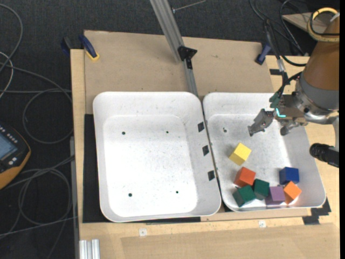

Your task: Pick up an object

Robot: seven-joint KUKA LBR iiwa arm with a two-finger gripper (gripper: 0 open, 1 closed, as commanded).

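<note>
The grey robot arm with its orange upper section (323, 69) reaches in from the right and hangs its two-finger metal hand (272, 124) over the upper half of the right shallow white plastic bin (215, 104). The hand's fingers are spread apart: one dark finger (259, 124) angles out toward the left, the other points down near the bin's right wall, and nothing sits between them.

The blocks all lie in that same bin, below the hand in the view. Nearest is the small yellow cube (240, 154), which rests alone on the bin floor, down and to the left of the left finger and clearly apart from it. Further toward the lower edge, the rest sit in a loose cluster: a red-orange cube (246, 176) just under the yellow one, a dark green block (243, 195) touching it from below, a second green cube (261, 188) beside that, then a pale purple block (276, 195) and an orange cube (292, 191) pressed together at the bin's lower right corner. A blue cube (289, 175) sits just above the orange one. This cluster is well apart from the hand.

The left shallow white plastic bin (108, 112) lies beside the first one, their inner walls touching, both on the light brown wooden tabletop (135, 63).
</note>
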